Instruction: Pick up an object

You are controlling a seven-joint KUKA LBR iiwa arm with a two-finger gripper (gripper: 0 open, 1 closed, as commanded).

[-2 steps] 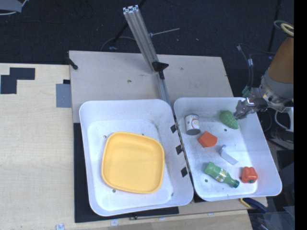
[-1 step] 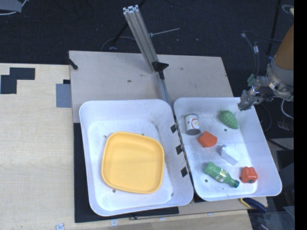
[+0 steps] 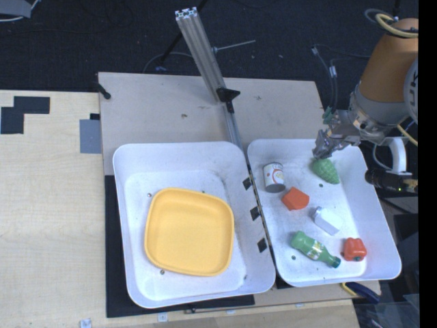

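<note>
- Clearly poised at the far right corner of the right bin point(image 3: 382, 251): gripper point(image 3: 326, 146) low over the rim, pointing down and toward the bin's middle.
- Lies just below and a little inward of the fingertips: green ridged object point(image 3: 327, 171), near-touching or touching; cannot tell which.
- Runs with its long axis slanting from the gripper end down toward the bin's right wall, narrow end up by the fingers.
- Cannot tell the state of the jaws: dark, small, merged with the wrist hardware.
- Judged as the likely target, being nearest; a short drop along that slant would seem enough.
- Looks knobbly and matte, tapered like a cone or a toy vegetable; ridges may give grip, taper may let it slip.
- Elsewhere in the same bin: small can point(image 3: 274, 177) on its side, orange block point(image 3: 295, 199), pale wedge point(image 3: 326, 221), green bottle point(image 3: 315, 249) lying flat, red piece point(image 3: 354, 249).
- Sits in the left bin point(image 3: 130, 162): yellow square plate point(image 3: 189, 231), smooth, glossy, rounded corners.
</note>
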